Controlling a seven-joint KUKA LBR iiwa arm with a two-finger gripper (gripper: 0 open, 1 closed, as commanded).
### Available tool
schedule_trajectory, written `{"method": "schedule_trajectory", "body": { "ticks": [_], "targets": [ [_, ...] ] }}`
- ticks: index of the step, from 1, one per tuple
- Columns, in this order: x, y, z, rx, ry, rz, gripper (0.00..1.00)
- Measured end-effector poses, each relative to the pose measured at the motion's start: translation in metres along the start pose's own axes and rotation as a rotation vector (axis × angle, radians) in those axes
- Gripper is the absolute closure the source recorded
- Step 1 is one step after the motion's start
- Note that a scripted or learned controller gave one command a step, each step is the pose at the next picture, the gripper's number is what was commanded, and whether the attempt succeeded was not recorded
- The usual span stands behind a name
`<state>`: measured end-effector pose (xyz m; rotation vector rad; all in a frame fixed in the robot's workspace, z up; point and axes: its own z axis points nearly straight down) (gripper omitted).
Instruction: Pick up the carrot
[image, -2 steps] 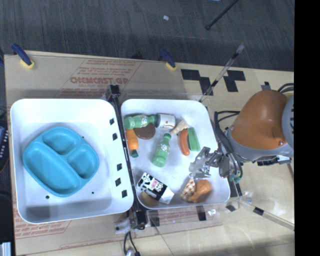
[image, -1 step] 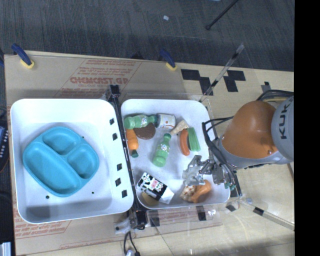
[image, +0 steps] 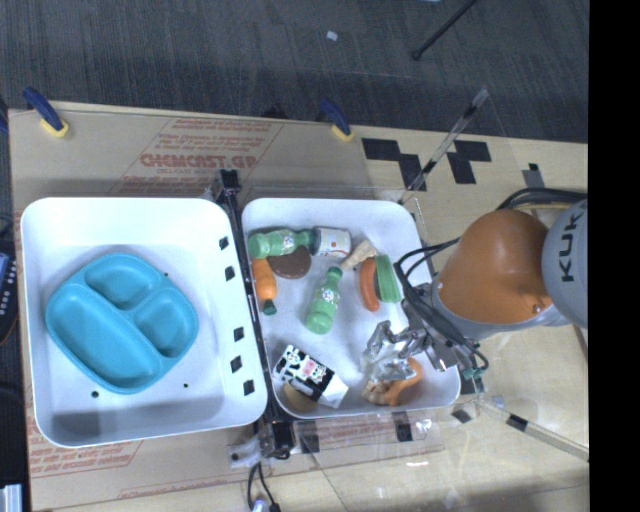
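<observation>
Camera view, slanted down over both bins. The grey arm with its orange band (image: 492, 268) reaches in from the right. Its metal two-finger gripper (image: 396, 345) hangs low over the front right part of the right white bin (image: 415, 232). Glare and clutter mask the tool, so I cannot tell whether it is open or closed, and nothing can be confirmed as held.

The small orange carrot with a green tip (image: 265, 285) lies in the same bin, just beside its left wall and about midway between back and front edges. Its long axis runs roughly back to front, parallel to that wall, with the green end toward the front. It lies well apart from the gripper, across the bin to the left and slightly back.

A glossy green plastic bottle with a pale label (image: 322, 300) lies between the two, tilted. A second green bottle (image: 280, 242) lies along the back edge, and a brown round disc (image: 293, 264) sits just beside the carrot's back end. An orange-red and green elongated piece (image: 377, 281) lies near the gripper and could be mistaken for the target. A black-and-white carton (image: 303, 371) rests by the front edge.

The left white bin (image: 60, 420) holds a smooth blue divided plate (image: 95, 350).

Judgement: the wall leaves little room on the carrot's left side.
</observation>
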<state>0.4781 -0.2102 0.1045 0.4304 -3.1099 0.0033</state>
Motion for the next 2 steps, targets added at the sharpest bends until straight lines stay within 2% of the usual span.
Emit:
{"method": "schedule_trajectory", "body": {
  "ticks": [1, 2],
  "targets": [
    [-0.007, 0.0, -0.006, -0.002, -0.005, -0.113, 1.0],
    [-0.027, 0.05, 0.013, -0.005, 0.0, -0.049, 1.0]
  ]
}}
